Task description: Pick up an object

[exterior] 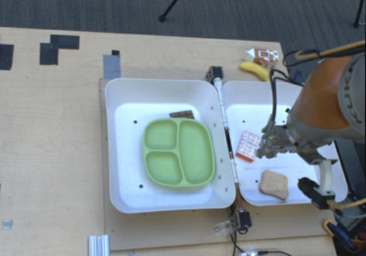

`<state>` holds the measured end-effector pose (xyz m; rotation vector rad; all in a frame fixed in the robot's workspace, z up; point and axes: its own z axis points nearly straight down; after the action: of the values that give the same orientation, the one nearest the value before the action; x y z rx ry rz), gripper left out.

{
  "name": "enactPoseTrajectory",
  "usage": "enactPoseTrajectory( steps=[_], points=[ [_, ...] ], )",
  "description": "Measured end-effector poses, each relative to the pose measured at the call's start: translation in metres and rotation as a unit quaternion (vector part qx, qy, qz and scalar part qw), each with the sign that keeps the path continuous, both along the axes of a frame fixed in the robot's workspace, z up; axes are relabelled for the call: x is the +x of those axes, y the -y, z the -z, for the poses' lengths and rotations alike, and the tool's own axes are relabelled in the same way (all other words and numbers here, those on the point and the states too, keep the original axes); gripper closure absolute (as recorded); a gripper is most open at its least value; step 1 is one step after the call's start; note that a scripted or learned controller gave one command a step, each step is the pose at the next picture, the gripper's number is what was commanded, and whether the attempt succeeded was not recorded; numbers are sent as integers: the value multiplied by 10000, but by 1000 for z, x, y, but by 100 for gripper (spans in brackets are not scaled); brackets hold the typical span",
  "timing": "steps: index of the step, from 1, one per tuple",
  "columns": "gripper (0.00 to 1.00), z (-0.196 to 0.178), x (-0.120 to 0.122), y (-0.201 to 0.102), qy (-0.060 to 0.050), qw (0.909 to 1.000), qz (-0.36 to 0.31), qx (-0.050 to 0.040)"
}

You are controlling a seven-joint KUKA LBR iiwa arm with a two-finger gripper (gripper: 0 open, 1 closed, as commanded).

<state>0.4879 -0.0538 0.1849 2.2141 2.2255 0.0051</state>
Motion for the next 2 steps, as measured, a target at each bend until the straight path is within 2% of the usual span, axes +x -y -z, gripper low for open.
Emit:
enactPoseTrajectory(
  steps=[1,2],
  points=[
    [0,0,0,0,-4,10000,2,-1],
    [0,80,-2,49,-21,10000,16,-3]
  ],
)
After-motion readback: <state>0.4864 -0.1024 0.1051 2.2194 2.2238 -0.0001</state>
